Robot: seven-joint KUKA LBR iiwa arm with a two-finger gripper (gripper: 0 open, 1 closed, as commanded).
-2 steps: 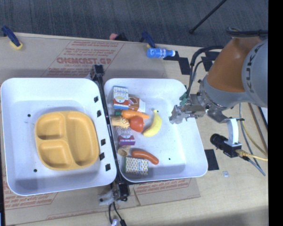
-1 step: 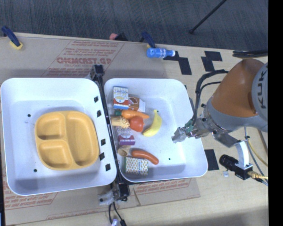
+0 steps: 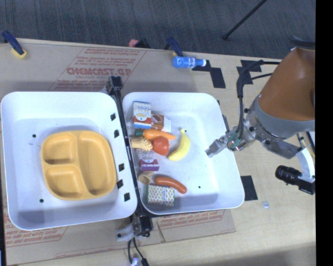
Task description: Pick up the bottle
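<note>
Nearest us, in the right bin (image 3: 228, 188), we saw a patterned packet (image 3: 160, 195) and a sausage (image 3: 170, 184); beyond them lay a tomato (image 3: 161, 146), a carrot (image 3: 158, 134), a banana (image 3: 180, 146) and a small carton (image 3: 142, 115); the left bin (image 3: 11, 148) held a yellow divided tray (image 3: 77, 164); the gripper (image 3: 215, 148) hung over the right bin's right side, and we could not tell whether it was parted or closed; farthest off, the blue bottle (image 3: 187, 62) lay on its side on the cardboard behind the bins.
</note>
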